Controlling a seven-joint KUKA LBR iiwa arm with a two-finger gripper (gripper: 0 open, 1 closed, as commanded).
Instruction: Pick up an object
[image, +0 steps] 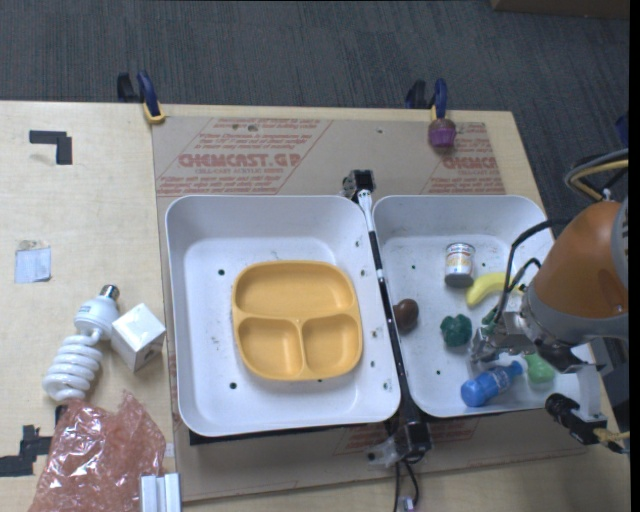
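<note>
My gripper (488, 348) is down in the right bin (430, 225), near its right side, under the grey and orange arm. A blue bottle (489, 386) lies just below it. To the gripper's left is a dark green object (456, 329), and just above it a yellow banana (485, 288). A small jar (459, 262) stands further back. A brown round object (405, 314) sits by the bin's left wall. A light green object (541, 369) is partly hidden by the arm.
The left bin (200, 300) holds a yellow divided plate (297, 320). On the bench to the left lie a spiral light bulb (80, 352), a white cube (138, 334) and crumpled pink plastic (95, 460). A purple object (442, 132) sits behind the bins.
</note>
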